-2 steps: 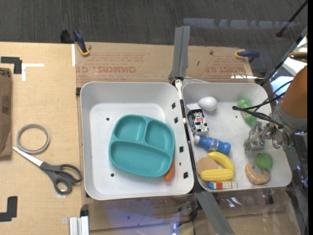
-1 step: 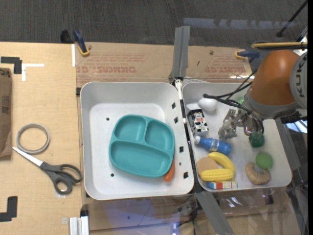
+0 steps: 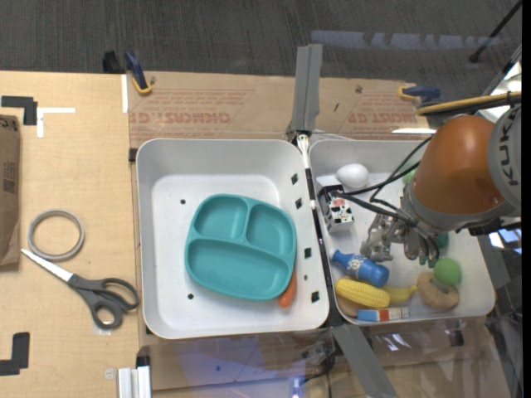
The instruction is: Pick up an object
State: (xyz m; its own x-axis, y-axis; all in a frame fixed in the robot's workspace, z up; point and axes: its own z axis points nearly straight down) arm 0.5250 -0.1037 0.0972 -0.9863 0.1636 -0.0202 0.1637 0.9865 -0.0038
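Over the right bin (image 3: 477, 305), the end effector (image 3: 388, 240) hangs low among the contents; whether it is spread or closed cannot be told from this angle, and nothing is visibly held.

Right bin contents, candidate objects for picking:
- Blue bottle with white label (image 3: 360, 267), lying on its side just below the end effector.
- Corn cob, yellow (image 3: 362, 293), lying just beneath the bottle, near the bin's front wall.
- Small banana-like yellow piece (image 3: 403, 293), right of the corn.
- Flat red, white and blue item (image 3: 384, 314), against the front wall.
- Green ball (image 3: 447, 272), right of the end effector.
- Tan bread-like item (image 3: 438, 293), just below the ball.
- White egg-shaped object (image 3: 353, 175), near the back wall.
- Small black-and-white box (image 3: 338, 211), near the bin's left wall, between the egg shape and the bottle.

Arm (image 3: 456, 177): orange band and grey body above the right bin, cables trailing toward the end effector.

Left bin (image 3: 158, 222):
- Teal divided plate (image 3: 241, 246), three compartments, roughly central.
- Orange carrot-like stick (image 3: 288, 293), touching the plate's lower right edge.

Bench (image 3: 75, 164), left of the bins:
- Roll of tape (image 3: 56, 234).
- Scissors, grey handles (image 3: 87, 287), just below the tape.
- Brown paper item (image 3: 8, 191) at the left edge.
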